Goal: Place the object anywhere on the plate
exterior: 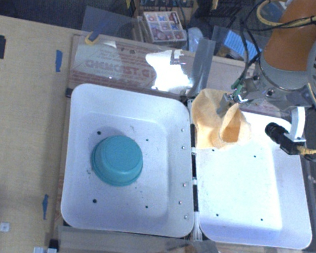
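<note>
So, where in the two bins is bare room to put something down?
Right bin: its floor below the yellow cloth is bare to the near rim. Left bin: bare floor rings the teal plate, widest toward the divider. Crowded: the right bin's far left corner, where the hand hangs over the cloth.

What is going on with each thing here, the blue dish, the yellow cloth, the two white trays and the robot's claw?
Round teal-blue plastic plate: upside down, resting in the left bin, nothing on it.
Pale yellow soft cloth: crumpled at the right bin's far left corner, one part lifted under the gripper.
Left shallow white bin: holds the plate.
Right shallow white bin: holds the cloth.
Gripper: directly above the cloth.
</note>
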Robot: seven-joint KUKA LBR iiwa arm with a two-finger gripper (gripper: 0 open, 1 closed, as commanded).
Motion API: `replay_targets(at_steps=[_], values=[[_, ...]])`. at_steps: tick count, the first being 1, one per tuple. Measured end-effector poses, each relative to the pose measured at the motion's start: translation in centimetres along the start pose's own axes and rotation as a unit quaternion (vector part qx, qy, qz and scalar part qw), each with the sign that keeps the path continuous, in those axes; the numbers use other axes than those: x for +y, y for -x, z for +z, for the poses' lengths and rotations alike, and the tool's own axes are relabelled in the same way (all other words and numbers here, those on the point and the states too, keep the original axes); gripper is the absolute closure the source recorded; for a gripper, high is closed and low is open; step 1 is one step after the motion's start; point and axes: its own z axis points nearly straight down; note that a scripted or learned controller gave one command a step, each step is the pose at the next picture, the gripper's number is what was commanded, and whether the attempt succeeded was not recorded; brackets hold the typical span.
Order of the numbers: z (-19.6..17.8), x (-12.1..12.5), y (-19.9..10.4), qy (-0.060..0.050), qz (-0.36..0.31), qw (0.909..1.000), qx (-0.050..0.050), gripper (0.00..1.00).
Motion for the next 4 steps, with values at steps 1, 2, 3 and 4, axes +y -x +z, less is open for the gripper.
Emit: replay_targets(at_steps=[1, 2, 3, 4], values=[[0.8, 0.1, -0.2, -0.001, -0.002, 1.0000, 0.001, 1.00], [0.5, 2.3, -5.4, 0.000, -0.201, 0.9796, 0.001, 1.00], [-0.5, 3.3, -10.1, 0.001, -0.392, 0.9201, 0.000, 1.00], [0.1, 3.9, -15.0, 0.002, -0.563, 0.8267, 0.001, 1.00]])
